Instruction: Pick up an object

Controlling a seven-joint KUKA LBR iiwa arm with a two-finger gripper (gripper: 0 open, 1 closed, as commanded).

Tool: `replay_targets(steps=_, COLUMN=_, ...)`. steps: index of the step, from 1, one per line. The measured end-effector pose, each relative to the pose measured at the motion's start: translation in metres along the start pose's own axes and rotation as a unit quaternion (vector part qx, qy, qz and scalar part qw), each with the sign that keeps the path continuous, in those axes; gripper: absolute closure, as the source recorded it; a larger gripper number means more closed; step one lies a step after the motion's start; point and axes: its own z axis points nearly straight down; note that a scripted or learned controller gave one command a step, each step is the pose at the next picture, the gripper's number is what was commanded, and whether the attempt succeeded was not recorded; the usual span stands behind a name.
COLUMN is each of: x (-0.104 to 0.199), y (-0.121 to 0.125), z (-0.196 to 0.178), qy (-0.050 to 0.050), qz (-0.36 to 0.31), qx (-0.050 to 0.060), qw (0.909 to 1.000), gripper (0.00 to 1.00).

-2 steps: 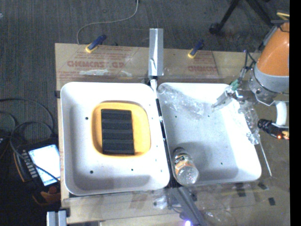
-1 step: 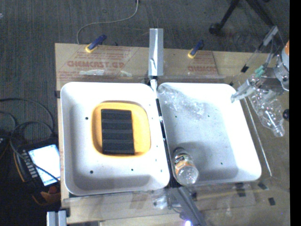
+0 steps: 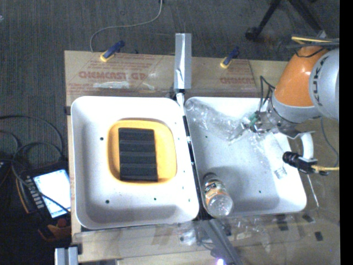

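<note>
Tray (image 3: 142,153) in left bin (image 3: 88,164); bottle (image 3: 216,196) in right bin (image 3: 287,200).

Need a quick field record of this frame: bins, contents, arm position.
left bin: yellow tray holding a black ribbed block, centred
right bin: clear plastic bottle lying at the near left corner; crumpled clear plastic toward the far side
arm: over the right bin's far right corner
gripper: low by the crumpled plastic, grasp unclear

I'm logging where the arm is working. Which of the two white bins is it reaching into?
The right bin, the one holding the clear plastic bottle and crumpled clear plastic. The arm hangs over its upper right corner; the left bin holds a yellow-and-black block.
</note>
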Motion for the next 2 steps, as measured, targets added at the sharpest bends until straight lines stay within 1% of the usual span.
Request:
replay_targets(steps=1, x=0.0, y=0.0, z=-0.009, qy=0.001, qz=0.001, qx=0.0, qw=1.0, gripper=1.0)
replay_targets(steps=2, x=0.069, y=0.057, z=-0.065, qy=-0.001, qz=-0.016, qx=-0.001, qw=0.9999, gripper=1.0)
